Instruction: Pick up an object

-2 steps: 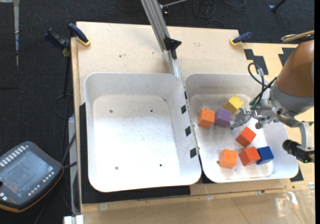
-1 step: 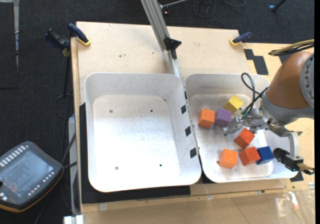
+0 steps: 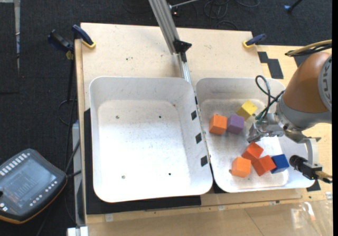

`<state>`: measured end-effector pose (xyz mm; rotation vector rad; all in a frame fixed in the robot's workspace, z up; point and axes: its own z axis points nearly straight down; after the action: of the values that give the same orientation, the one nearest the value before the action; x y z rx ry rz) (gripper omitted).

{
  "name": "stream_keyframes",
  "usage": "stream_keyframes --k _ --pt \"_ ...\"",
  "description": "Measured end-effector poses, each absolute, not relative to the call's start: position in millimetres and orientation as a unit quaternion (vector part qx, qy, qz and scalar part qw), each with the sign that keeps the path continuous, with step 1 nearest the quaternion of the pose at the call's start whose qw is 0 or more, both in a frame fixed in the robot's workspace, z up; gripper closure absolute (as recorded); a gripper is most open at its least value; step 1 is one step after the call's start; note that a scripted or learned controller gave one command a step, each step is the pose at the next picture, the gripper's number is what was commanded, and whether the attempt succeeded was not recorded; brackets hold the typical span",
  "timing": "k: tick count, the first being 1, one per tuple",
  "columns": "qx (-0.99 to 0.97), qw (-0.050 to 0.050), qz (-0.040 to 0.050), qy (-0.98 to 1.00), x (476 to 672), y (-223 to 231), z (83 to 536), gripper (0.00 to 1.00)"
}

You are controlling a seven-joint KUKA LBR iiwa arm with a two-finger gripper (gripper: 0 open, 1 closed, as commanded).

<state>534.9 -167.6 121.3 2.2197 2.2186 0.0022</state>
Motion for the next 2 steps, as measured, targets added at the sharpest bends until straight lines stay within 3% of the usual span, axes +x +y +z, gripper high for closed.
stream_keyframes --k 2 --pt "0.707 0.003 0.0013 0.708 537.4 -182.6 220.2 1.00"
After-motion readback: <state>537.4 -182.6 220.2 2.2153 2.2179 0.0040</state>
